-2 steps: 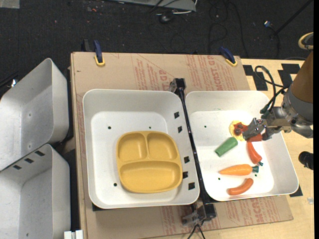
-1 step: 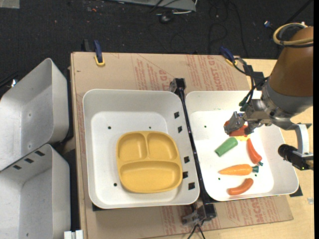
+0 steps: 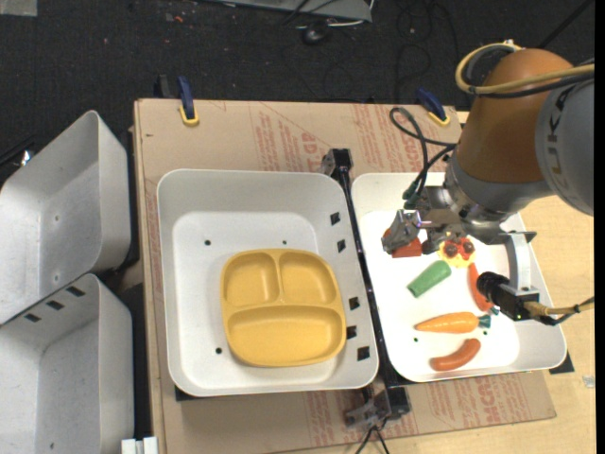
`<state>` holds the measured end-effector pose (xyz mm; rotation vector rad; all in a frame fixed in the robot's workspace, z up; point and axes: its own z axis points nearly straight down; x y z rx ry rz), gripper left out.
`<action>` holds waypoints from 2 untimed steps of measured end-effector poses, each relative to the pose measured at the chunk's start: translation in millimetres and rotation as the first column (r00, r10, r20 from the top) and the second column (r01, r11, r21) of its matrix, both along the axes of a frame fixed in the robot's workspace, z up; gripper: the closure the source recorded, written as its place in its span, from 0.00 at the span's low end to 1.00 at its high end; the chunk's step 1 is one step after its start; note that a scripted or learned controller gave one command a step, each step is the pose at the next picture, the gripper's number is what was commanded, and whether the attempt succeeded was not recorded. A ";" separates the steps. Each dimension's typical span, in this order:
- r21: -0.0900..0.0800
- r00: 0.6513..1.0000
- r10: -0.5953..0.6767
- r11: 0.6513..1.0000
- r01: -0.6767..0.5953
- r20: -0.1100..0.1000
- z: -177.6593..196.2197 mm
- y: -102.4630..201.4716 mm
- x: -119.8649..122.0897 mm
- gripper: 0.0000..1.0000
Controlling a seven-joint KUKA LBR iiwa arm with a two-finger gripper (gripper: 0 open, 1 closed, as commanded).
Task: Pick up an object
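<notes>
The right bin [image 3: 378, 206] holds several toy foods. A green cylinder [image 3: 430, 278] lies in the middle, with an orange carrot [image 3: 447, 324] and a red sausage [image 3: 456, 355] toward the front. My gripper [image 3: 402, 234] hangs low over the bin's left part. A small red-orange piece [image 3: 408, 248] sits right under it, touching or nearly touching. Just to the right of that is a red berry-like piece [image 3: 458, 248] with a yellow bit [image 3: 462, 263] beside it. A red chili [image 3: 479, 293] lies further right, partly behind a black part of the arm.
The left bin [image 3: 189, 206] carries a yellow divided plate [image 3: 282, 306]. The arm's orange band [image 3: 520, 93] and grey wrist overhang the right bin's back right. A black cable [image 3: 416, 130] loops near the bin's back edge. Two white containers [image 3: 57, 253] stand at far left.
</notes>
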<state>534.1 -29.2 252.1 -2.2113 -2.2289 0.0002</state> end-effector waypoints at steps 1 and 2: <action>0.000 1.000 0.000 1.000 0.000 0.003 4.7 48.3 16.5 1.00; 0.000 1.000 0.000 1.000 0.000 0.002 -6.0 110.3 27.2 1.00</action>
